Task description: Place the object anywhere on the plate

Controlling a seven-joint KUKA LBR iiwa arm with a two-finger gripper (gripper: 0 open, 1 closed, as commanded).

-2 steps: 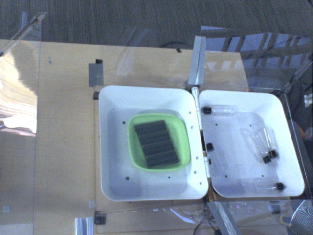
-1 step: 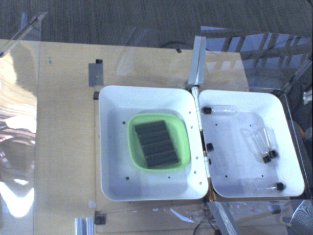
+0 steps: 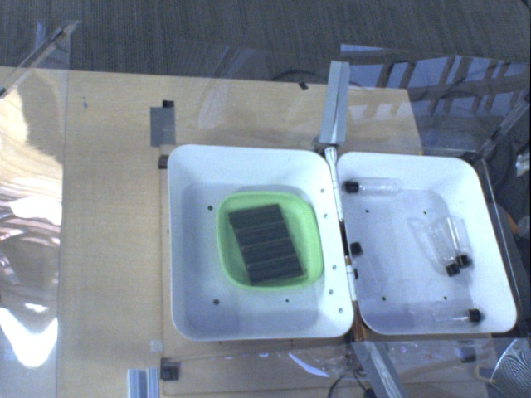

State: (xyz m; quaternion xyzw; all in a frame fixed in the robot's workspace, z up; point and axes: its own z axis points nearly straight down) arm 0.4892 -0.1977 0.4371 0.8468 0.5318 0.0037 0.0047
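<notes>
Camera view: the worktop carries two shallow white bins side by side, and the sorting between them explains the layout. The left bin holds a green plate set roughly at its centre, well away from the walls. That gives a broad, easy target for anything lowered from above.

A dark ribbed block lies flat on the plate, turned at a slight angle to the bin's sides. Its whole outline sits inside the green rim. It rests on its widest face, so it looks stable and unlikely to slide or tip. If this block is the task's thing, the placing looks already done, since it touches nothing but the plate.

The right bin serves as the supply side. It holds several clear vials with black caps, all scattered and lying on their sides:

- One vial lies near the back wall.
- A pair of vials lies close together towards the right.
- Another vial lies along the front wall.

These vials are round and see-through, so I judge them prone to rolling and harder to grasp than the block.

A grey metal post stands behind the seam where the bins meet.

Whether the hand is wide, narrow or holding anything cannot be told from this view.
</notes>
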